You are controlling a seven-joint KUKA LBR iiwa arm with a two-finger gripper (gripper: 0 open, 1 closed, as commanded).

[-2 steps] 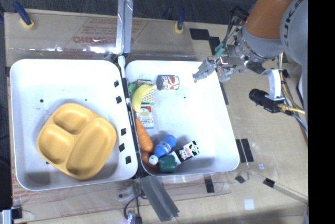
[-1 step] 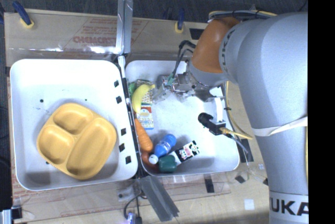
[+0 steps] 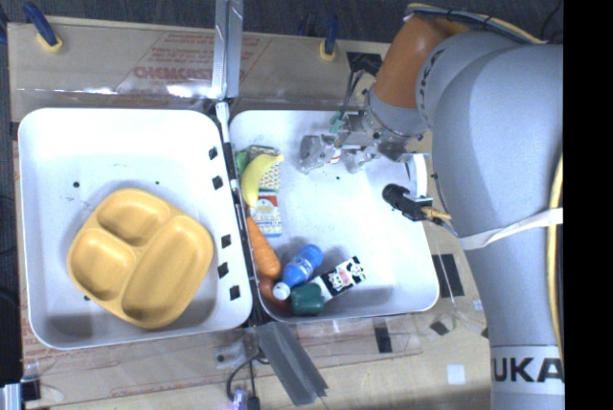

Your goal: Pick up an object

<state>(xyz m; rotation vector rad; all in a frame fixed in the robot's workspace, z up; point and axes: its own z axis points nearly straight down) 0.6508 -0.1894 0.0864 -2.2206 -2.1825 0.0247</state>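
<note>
Here, objects lay clustered along left and front of right bin: banana, carrot, blue bottle, green item, small cow-patterned toy. Gripper hovered over bin's bare rear floor, nothing between fingers; apart or together, could not tell. Left bin held yellow sectioned tray.
</note>
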